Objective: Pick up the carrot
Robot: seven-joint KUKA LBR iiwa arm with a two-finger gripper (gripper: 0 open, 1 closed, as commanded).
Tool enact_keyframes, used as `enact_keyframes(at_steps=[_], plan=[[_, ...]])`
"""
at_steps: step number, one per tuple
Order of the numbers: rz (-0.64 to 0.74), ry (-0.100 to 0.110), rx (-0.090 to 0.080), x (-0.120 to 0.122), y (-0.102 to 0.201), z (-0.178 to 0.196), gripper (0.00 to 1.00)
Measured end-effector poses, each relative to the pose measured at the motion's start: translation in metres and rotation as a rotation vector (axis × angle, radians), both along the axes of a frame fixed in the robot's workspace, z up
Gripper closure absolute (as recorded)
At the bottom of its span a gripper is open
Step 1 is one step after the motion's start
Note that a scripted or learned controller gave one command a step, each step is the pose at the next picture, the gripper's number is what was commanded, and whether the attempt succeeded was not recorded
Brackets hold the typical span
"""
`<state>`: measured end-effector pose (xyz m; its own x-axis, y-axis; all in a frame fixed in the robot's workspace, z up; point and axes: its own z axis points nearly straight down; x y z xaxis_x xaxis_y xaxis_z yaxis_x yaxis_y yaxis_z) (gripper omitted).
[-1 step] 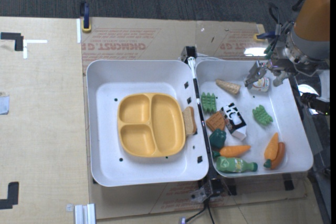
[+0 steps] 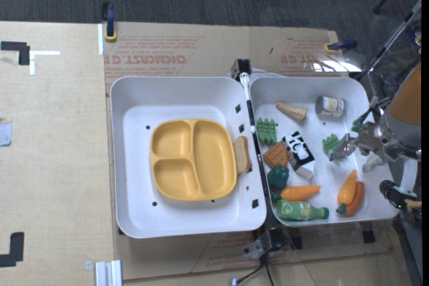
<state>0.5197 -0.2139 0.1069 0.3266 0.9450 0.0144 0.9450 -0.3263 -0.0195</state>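
Carrot (image 2: pixel 299 192) lies on its side near the front of the right bin (image 2: pixel 348 86), just above a green bottle (image 2: pixel 301 211) and beside a second orange piece (image 2: pixel 348 188). Your pincer (image 2: pixel 343 148) hovers above, near the bin's right wall; you cannot tell whether it is apart or together. Bring it left and down, straddle the carrot across its width, and steer clear of the bottle.

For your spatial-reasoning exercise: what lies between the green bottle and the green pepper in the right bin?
In the camera view, a carrot lies crosswise between the green bottle below it and the green pepper above.
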Motion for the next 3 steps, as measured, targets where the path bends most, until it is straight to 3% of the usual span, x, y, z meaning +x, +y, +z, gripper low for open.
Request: enact_keyframes(at_steps=[1,2,3], plan=[[0.200,-0.014,-0.011,-0.041,0.004,-0.015,0.00],[0.194,-0.019,-0.017,-0.039,0.002,-0.006,1.00],[-0.073,-0.012,-0.020,-0.041,0.079,0.038,1.00]])
